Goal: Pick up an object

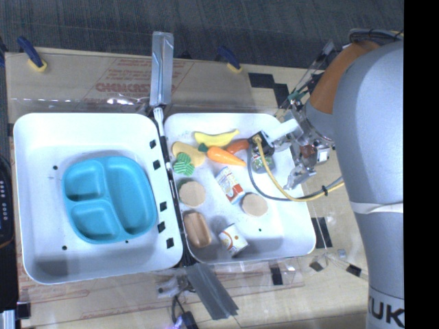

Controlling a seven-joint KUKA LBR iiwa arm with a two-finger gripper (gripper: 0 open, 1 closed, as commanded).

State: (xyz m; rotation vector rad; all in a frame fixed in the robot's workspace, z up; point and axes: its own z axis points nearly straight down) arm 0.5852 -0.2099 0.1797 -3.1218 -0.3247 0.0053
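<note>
Looks like a robotics lab: a big grey arm (pixel 370 149) over a cardboard-covered bench (pixel 123 81), clamps (pixel 31 53) pinning it down, and two white bins (pixel 41 142) of toy food (pixel 223 155).

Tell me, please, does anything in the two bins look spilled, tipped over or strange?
Nothing is spilled. Two small cans lie on their sides in the right bin: one mid-bin, one near the front wall. The blue tray sits flat.

Right bin (pixel 302 233): banana (pixel 215 138), carrot (pixel 226 156), two cans (pixel 230 184), cookies (pixel 192 194), possibly bread roll (pixel 197 229).
</note>
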